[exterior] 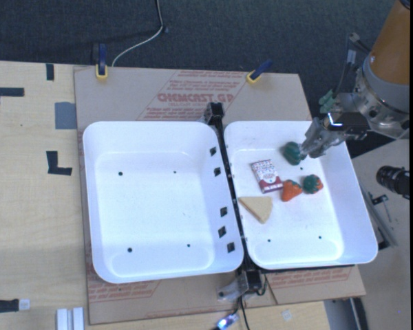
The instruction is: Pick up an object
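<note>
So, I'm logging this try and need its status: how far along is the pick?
Done: the gripper has reached the right bin and sits at the dark green object. In hand: the grasp; whether it has that object is unclear. Left: lifting. The small carton, orange and green toy and tan wedge lie untouched.

The pale wooden tabletop (27,205) carried a brown cardboard sheet (193,95) printed with red lettering, held along its far edge by two clamps, a yellow one (100,67) at the left corner and a blue-handled one (259,70) further right. On the cardboard sat two shallow white bins side by side, touching along a black joint: the left bin (151,205) and the right bin (344,218). Dark tape marks (55,163) lay on the bare wood left of the cardboard.
</note>
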